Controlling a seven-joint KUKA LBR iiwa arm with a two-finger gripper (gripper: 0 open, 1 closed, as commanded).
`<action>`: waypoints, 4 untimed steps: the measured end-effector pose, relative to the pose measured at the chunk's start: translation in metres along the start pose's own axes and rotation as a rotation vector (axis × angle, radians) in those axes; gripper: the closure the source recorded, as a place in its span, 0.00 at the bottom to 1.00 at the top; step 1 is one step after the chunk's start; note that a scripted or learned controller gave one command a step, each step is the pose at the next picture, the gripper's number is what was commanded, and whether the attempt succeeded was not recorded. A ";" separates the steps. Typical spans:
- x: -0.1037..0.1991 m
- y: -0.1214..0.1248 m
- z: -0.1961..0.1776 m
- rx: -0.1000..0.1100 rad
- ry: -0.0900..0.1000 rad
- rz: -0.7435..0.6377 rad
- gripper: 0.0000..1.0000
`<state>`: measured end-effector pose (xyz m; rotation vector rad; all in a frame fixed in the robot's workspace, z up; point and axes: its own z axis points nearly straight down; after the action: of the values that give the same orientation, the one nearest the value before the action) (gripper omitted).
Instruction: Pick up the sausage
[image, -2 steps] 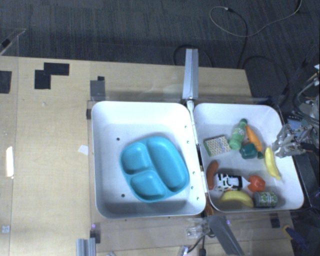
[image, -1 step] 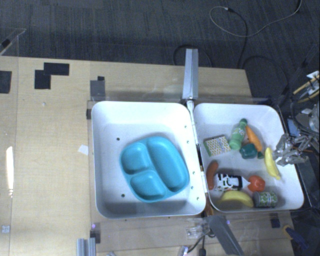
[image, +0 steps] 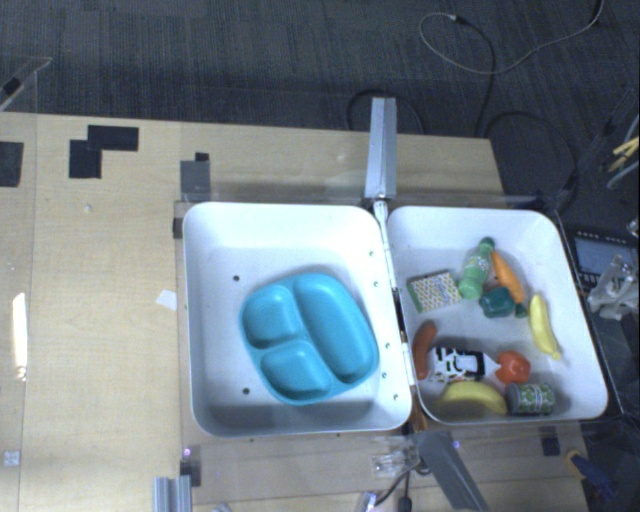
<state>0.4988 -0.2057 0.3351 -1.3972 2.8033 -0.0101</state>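
Against the right bin's (image: 560, 235) left wall lies the reddish-brown sausage (image: 425, 346), touching a black-and-white toy cow (image: 458, 362). Left, a blue 3-compartment plate (image: 308, 335) sits. Tool state: cannot tell.

Could not read the print on the small patterned box (image: 434, 291); too small to identify the teal object (image: 496, 302) beside the carrot (image: 508, 279); lost the sausage's (image: 425, 348) lower end against the black-and-white toy (image: 458, 362); blurred the label on the green can (image: 534, 398); cut off the grey bracket (image: 455, 479) at the bottom edge.
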 end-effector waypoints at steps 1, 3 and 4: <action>-0.008 -0.010 0.019 -0.005 -0.001 -0.503 1.00; -0.021 0.029 0.010 -0.006 -0.003 -1.206 1.00; -0.073 0.064 0.041 -0.007 -0.005 -1.540 1.00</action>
<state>0.4921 -0.1094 0.2939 -2.9600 1.0422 -0.0055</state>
